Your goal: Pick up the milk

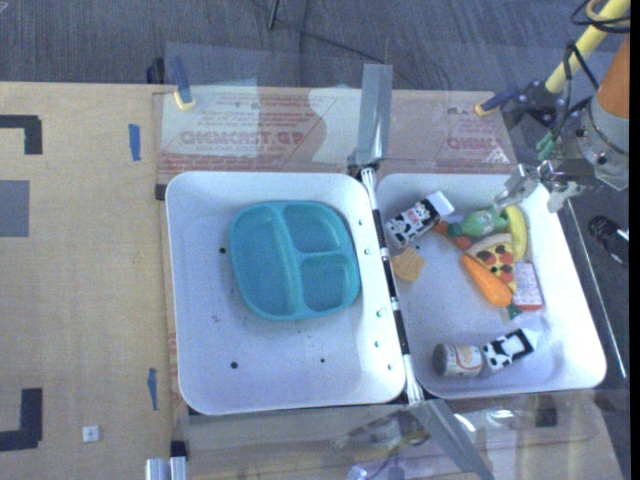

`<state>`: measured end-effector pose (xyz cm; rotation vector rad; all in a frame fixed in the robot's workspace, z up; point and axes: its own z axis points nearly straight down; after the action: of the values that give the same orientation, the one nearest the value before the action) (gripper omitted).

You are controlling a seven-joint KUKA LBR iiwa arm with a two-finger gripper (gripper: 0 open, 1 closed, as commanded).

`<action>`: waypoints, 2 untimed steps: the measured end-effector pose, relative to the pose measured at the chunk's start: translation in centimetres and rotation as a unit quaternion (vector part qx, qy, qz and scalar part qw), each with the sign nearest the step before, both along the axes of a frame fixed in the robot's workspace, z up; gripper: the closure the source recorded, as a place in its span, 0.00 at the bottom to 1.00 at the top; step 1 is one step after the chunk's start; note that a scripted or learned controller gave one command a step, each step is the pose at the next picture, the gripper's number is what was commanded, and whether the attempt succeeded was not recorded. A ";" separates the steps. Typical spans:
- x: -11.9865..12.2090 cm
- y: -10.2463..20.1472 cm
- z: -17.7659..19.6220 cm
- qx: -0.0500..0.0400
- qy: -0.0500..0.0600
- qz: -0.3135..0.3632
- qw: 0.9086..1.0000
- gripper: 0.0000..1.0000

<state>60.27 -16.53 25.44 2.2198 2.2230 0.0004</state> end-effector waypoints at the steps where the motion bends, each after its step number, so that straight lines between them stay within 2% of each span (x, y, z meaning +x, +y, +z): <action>1: -1.0 2.2 -13.6 0.000 -0.002 0.019 1.000 0.00; 2: -8.5 2.8 -14.7 -0.008 -0.030 0.042 0.999 0.00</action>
<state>51.81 -13.73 10.71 2.0871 2.2752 0.0488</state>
